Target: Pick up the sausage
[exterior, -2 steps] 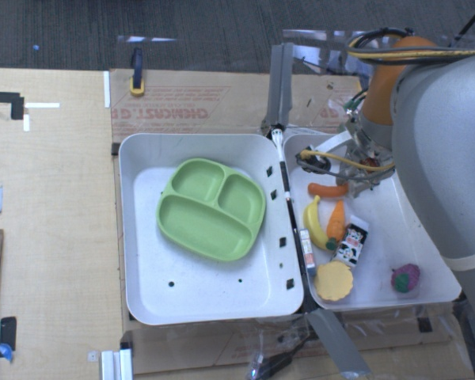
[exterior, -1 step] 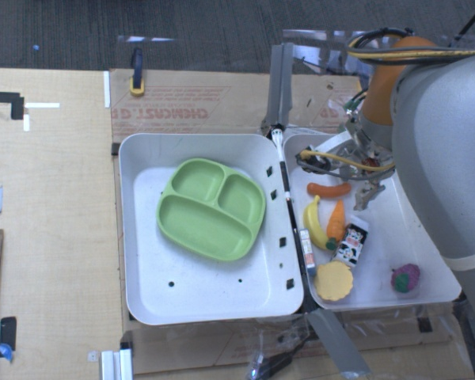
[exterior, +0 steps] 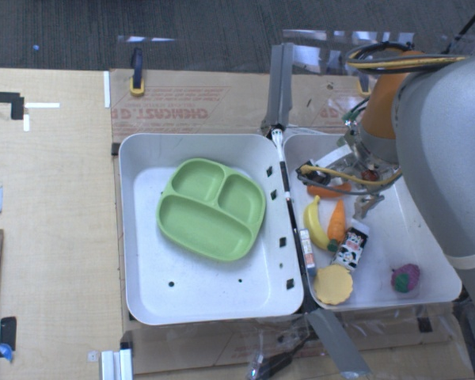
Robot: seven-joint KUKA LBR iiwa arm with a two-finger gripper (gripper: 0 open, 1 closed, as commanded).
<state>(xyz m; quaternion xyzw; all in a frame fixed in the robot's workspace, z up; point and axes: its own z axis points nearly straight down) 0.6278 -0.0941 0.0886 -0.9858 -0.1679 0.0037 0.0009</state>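
Note:
The sausage [exterior: 328, 190] is a thin reddish-orange stick lying crosswise in the upper part of the right bin [exterior: 435, 291]. Its right end runs under the gripper. My gripper [exterior: 362, 182] hangs low over that bin, just right of the sausage and above it, below the orange wrist band [exterior: 380, 93]. Cables and the gripper's body hide the contact area, so I cannot see whether anything is held.
Below the sausage lie a banana [exterior: 317, 225], a carrot [exterior: 338, 216], a small milk carton [exterior: 351, 248], a yellow round piece [exterior: 333, 284] and a purple item [exterior: 405, 277]. The left bin [exterior: 142, 275] holds a green divided plate [exterior: 212, 208]. The grey arm covers the right bin's right side.

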